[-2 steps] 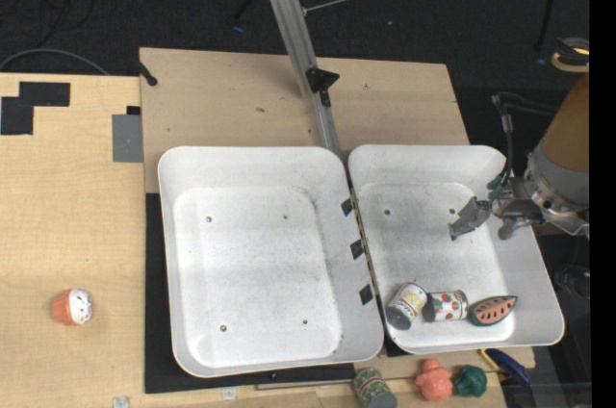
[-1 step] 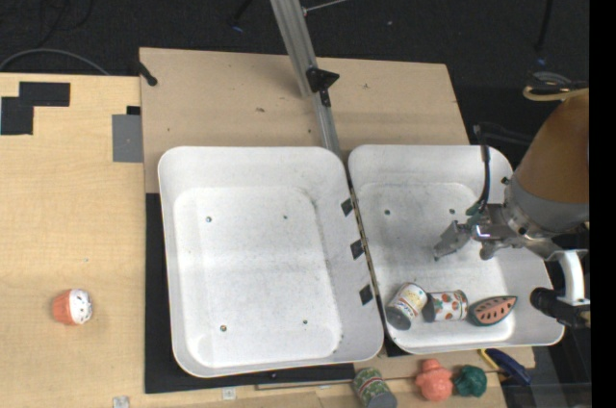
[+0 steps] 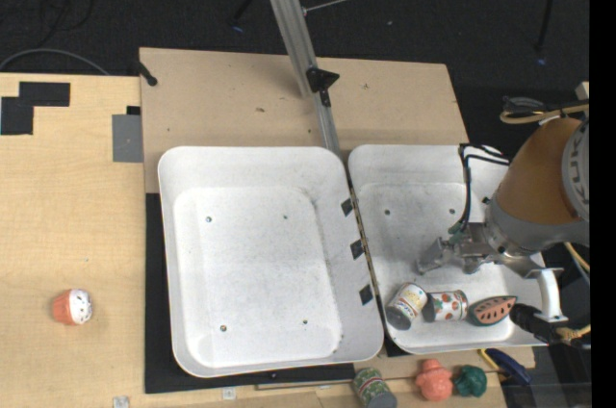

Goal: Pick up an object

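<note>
The arm comes in from the right and hangs its gripper (image 3: 452, 252) low over the right bin (image 3: 414, 180), just above the row of small things that lie against that bin's near wall. From where I stand I cannot tell whether the hand is released or clenched, and nothing shows in its grip.

Three objects sit there in a line. The small can (image 3: 408, 305) lies on its side nearest the divider between the bins, its round end turned toward the left bin (image 3: 192, 170) and a little upward. Touching it on the far side from the divider is a red-and-white cylinder (image 3: 448, 306), also lying down, long axis running along the near wall. Beyond that, further from the divider, is the watermelon slice (image 3: 493, 310), flat, its length along the same line.

I judge they have gathered there because the bin's floor slopes to its wall; crowded so, each is awkward to close on alone. The gripper is nearest the cylinder, so that seems the likely target.
</note>
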You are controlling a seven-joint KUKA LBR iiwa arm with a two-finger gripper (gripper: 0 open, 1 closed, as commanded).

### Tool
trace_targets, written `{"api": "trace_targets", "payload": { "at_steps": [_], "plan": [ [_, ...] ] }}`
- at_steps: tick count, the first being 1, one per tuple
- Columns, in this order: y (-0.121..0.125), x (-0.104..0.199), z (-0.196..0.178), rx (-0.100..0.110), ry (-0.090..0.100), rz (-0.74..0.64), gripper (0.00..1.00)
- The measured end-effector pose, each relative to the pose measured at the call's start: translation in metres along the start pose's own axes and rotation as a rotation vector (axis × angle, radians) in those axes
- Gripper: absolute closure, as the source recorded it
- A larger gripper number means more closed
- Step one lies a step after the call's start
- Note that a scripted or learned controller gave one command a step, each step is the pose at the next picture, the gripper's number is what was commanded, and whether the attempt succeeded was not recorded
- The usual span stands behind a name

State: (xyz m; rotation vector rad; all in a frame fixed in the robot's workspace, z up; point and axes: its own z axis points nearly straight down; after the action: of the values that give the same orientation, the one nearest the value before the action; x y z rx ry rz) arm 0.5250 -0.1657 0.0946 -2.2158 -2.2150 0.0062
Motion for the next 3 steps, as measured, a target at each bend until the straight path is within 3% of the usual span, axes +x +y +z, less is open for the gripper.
{"api": "trace_targets", "payload": {
  "at_steps": [1,3],
  "plan": [
    [0.001,-0.002,-0.013,-0.004,-0.001,0.006,1.0],
    [-0.007,0.0,-0.113,-0.011,-0.004,-0.001,1.0]
  ]
}}
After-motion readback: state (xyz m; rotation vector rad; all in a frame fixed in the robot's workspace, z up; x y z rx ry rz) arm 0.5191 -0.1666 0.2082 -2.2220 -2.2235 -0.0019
